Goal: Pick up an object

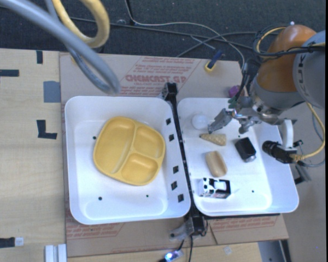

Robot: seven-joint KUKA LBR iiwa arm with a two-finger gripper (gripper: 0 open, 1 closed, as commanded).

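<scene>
Nearest, the black-and-white toy (215, 188) lies untouched while the gripper (233, 121) hovers spread and empty above the wedge-shaped piece (214, 139), so descending and closing looks next.

Robotics lab: cabled bench (22, 146), bins (76, 162)

arm (311, 75): grey shell | band: orange, domed | claw (233, 122): grey metal fingers | cables: yellow, black
</scene>
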